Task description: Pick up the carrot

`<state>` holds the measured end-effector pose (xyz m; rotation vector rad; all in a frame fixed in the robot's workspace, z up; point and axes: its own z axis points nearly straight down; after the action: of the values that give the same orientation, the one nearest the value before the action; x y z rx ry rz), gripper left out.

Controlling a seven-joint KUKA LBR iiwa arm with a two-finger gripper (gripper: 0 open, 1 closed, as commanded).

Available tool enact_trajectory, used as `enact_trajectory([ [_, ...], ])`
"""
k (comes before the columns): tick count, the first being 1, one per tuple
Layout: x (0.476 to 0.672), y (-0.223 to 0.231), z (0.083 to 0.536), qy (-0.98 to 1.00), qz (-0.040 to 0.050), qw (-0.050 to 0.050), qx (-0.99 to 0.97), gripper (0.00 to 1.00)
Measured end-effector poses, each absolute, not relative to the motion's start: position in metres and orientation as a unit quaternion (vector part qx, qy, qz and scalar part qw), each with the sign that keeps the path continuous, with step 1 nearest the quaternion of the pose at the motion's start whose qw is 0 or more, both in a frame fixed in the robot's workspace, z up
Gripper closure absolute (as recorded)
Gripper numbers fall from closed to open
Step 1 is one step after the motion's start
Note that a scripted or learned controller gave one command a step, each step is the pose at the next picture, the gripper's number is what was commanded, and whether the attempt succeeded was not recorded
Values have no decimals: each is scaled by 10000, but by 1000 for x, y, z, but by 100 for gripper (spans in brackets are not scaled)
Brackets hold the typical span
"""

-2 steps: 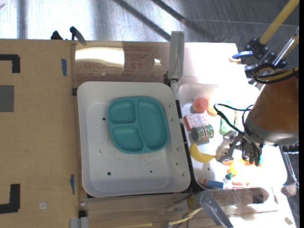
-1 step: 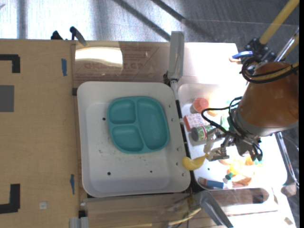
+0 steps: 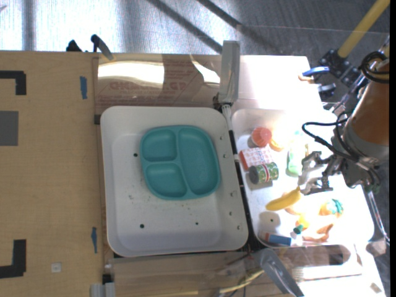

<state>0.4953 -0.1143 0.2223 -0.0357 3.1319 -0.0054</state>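
The carrot (image 3: 330,209), a small orange piece with a green-blue top, lies in the right bin (image 3: 281,119) near its right side. My gripper (image 3: 314,177) hangs over the bin's middle, up and to the left of the carrot and just above the right end of a yellow banana (image 3: 284,200). Its fingers stand open with nothing between them. The grey arm with its orange band comes in from the right.
The right bin also holds a red round fruit (image 3: 262,136), two cans (image 3: 260,165), a green bottle (image 3: 293,163), a white disc (image 3: 269,219), an orange curved piece (image 3: 319,232) and a blue item (image 3: 278,239). A teal divided plate (image 3: 180,161) sits in the left bin (image 3: 117,166).
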Motion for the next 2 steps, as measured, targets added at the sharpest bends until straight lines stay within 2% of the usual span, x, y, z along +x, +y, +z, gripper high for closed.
enact_trajectory([
  [1, 486, -191, 297, 9993, -37, 67, -379, 100],
  [2, 487, -187, 294, 9991, -7, 35, -412, 0],
])
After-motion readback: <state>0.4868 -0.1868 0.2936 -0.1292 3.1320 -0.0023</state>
